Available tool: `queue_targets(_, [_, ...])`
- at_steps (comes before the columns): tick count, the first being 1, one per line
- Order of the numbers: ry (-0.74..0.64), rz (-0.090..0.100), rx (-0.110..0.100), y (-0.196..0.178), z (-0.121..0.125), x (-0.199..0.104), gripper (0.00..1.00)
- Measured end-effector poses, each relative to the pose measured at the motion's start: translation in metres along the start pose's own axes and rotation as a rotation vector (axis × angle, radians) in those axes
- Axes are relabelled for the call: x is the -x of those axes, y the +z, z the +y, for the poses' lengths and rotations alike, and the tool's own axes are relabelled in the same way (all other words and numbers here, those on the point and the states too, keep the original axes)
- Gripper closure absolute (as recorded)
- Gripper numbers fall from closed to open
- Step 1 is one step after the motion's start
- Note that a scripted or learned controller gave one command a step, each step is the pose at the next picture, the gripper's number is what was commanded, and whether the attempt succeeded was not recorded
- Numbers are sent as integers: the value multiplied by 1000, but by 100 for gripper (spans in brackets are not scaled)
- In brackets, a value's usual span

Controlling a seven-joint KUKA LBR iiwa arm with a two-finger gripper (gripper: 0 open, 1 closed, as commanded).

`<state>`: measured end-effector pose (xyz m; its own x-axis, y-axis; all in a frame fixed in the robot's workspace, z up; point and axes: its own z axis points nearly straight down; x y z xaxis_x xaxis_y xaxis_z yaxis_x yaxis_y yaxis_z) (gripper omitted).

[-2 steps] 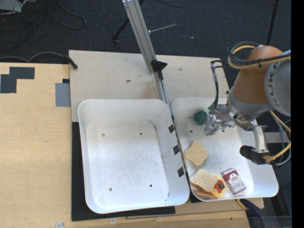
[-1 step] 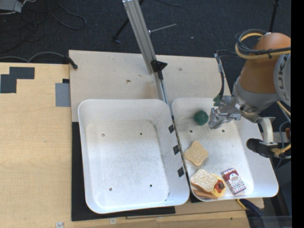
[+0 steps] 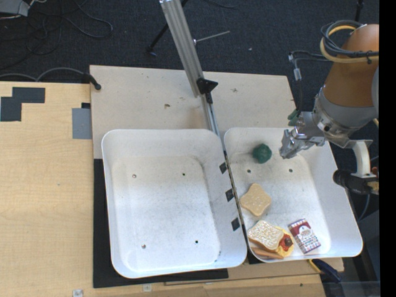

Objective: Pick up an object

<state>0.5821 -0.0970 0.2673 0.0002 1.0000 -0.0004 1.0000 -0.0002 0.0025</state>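
A small green ball (image 3: 262, 153) lies near the back of the right bin (image 3: 328, 193). A slice of toast (image 3: 255, 200) rests by the divider, and a sandwich (image 3: 270, 238) sits at the front next to a red and white packet (image 3: 305, 235). My gripper (image 3: 289, 148) hangs over the back of the right bin, just right of the green ball and apart from it. Nothing shows between its fingers.
The left bin (image 3: 162, 203) lies beside the right one. A slanted aluminium bar (image 3: 185, 48) rises from the back of the bench to a black clamp (image 3: 205, 86). Black clips (image 3: 228, 193) sit along the divider between the bins.
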Motion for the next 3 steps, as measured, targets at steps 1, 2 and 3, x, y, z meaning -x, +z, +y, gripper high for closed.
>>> queue_targets(1, [-3, 2, -6, -3, -13, -50, 100])
queue_targets(2, [-5, 3, -8, 3, -25, -109, 100])
queue_targets(3, [-5, 2, -9, 6, -39, -161, 100])
